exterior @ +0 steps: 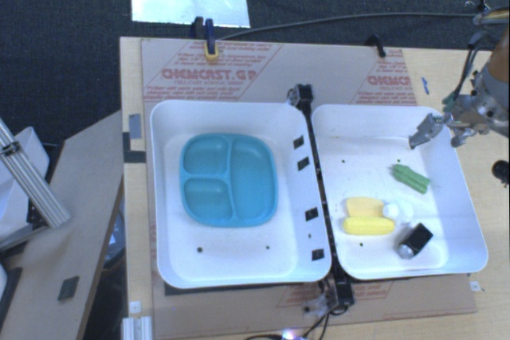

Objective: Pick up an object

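My gripper [442,131] stood released, holding nothing, over the upper right of the right bin [351,123]. The green pod [410,177] lay just below and inward of the jaws, its long axis slanting down-right.

A robotics lab, wooden bench [96,163] on dark carpet [64,12], two shallow white plastic bins [239,114] clamped side by side, trailing black cables [335,18].
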You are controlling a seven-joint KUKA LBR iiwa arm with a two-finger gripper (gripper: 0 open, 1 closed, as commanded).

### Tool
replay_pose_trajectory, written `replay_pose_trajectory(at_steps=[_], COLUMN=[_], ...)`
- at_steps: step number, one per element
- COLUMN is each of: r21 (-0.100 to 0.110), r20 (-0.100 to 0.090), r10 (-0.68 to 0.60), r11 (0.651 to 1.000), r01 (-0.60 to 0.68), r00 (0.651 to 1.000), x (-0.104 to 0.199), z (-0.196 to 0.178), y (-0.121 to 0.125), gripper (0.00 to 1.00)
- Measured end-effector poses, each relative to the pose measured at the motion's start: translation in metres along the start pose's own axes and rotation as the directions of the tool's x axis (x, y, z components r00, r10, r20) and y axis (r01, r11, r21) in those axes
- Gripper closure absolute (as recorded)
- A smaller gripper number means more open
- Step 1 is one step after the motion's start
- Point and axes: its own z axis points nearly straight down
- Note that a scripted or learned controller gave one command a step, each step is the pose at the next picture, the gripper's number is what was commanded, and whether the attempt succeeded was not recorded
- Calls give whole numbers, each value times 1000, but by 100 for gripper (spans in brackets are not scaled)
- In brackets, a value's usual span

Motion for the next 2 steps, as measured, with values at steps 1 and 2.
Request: replay_pose_trajectory(at_steps=[1,2], r21=[-11,-9], r20=[3,2], r10=[-3,-6], r11=[1000,1000], r01=[3,6], r00=[1000,1000], x=[1,4], z=[-7,38], y=[3,10], gripper=[0,0])
